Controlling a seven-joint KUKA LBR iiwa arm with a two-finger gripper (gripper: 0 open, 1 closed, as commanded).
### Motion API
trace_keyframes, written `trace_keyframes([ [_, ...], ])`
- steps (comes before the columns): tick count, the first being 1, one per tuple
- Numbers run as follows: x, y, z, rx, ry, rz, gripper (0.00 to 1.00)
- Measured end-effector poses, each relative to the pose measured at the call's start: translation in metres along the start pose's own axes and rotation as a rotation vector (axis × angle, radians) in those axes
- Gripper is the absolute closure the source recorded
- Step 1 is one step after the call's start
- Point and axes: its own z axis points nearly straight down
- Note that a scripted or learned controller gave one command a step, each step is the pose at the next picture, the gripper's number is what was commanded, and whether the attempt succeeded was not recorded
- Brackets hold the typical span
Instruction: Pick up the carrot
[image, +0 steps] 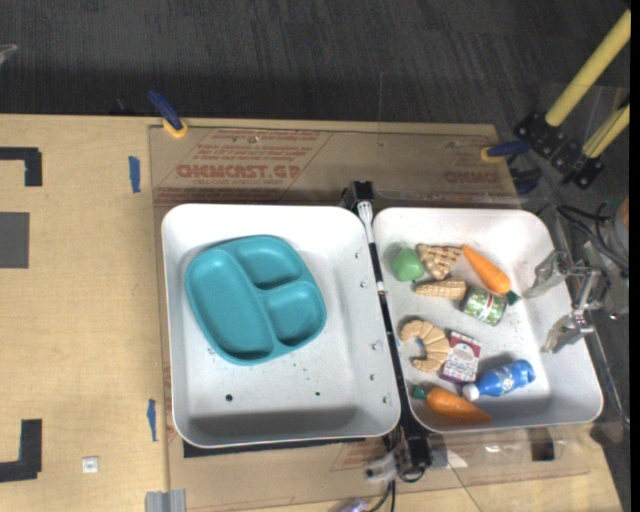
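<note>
Two orange carrots lie in the right bin (530, 232). One carrot (486, 270) with a green stem end rests at a slant near the back, next to a biscuit. The other carrot (455, 403) lies along the front wall by the divider. My gripper (550, 307) hovers over the bin's right side, to the right of the back carrot and apart from it. Its two metal fingers (548, 271) stand spread open with nothing between them.
Around the carrots lie a green ball (406, 264), biscuits (440, 261), a green can (484, 305), a croissant (427, 341), a small carton (461, 361) and a blue bottle (505, 378). The left bin (200, 400) bears a teal divided plate (255, 296).
</note>
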Motion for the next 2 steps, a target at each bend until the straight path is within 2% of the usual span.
trace_keyframes([
  [1, -0.058, -0.004, 0.086, 0.001, -0.003, -0.015, 0.0],
  [2, -0.07, 0.044, 0.103, 0.0, -0.004, 0.112, 0.0],
])
